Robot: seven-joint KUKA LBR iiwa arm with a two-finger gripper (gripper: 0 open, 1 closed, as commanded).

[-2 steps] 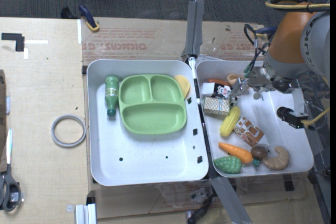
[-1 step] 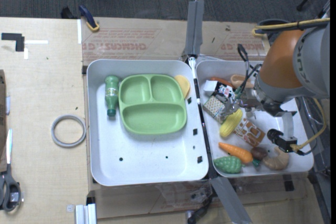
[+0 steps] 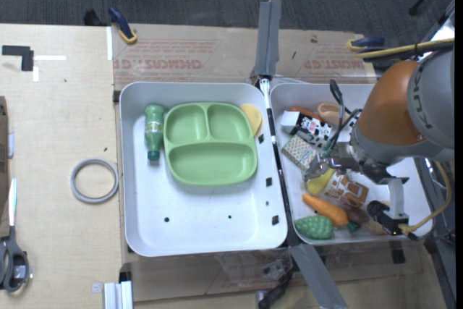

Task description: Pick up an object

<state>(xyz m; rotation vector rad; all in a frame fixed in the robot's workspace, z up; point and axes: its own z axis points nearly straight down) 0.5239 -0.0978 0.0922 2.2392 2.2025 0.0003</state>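
Hiding much of the right bin (image 3: 289,155) — arm (image 3: 394,116), end effector (image 3: 318,168) blurred

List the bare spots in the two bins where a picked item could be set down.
Left bin: the open floor in front of the green divided plate, down to the near wall, is free. A thin strip left of the green bottle too. Right bin: crowded; carrot, green textured toy and packets sit packed under the arm, with little bare floor visible.

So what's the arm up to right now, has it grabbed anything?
Gripper down in right bin, among the clutter. No object seen held. Carrot and green toy lie close by. Left bin holds green tray, bottle.
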